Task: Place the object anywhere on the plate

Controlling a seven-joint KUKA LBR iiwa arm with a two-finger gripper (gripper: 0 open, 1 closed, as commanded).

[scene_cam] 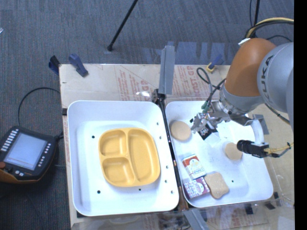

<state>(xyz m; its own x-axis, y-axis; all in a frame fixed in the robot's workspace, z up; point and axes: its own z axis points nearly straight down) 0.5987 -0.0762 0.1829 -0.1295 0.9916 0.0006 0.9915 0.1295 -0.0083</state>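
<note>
A yellow three-compartment plate [129, 156] lies in the left bin [81, 128] with nothing on it. In the right bin [259, 186] are a round tan cookie [181, 130], another tan round piece [233, 151], a slice of toast [217, 184], a small red and white carton [193, 166] and a dark red packet [196, 188]. My gripper [204, 124] hangs over the right bin's upper part, just right of the round cookie. I see nothing between its fingers.
A grey upright post [167, 71] stands behind the seam between the bins. A teach pendant [25, 152] lies on the floor at left. Blue clamps [76, 63] sit at the bench's back left corner. The arm's orange band [249, 66] fills the upper right.
</note>
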